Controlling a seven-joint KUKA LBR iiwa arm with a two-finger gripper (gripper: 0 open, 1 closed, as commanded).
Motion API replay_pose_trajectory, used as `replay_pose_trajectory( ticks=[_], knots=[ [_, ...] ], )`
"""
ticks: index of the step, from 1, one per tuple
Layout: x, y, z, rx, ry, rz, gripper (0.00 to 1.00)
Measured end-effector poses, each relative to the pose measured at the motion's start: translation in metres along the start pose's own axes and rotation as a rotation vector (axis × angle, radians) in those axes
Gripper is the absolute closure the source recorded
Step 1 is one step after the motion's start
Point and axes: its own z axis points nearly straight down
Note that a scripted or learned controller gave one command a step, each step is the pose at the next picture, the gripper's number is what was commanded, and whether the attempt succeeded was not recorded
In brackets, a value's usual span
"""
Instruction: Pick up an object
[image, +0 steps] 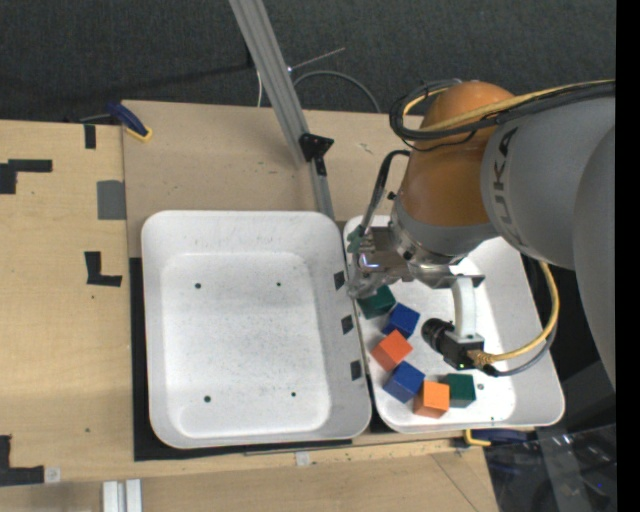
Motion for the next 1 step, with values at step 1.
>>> replay_pose_trajectory(
  ticks=[1],
  knots=[
    [0.0569, -0.0106, 0.0181, 0.001, 0.0, -0.001, 1.0]
  ],
)
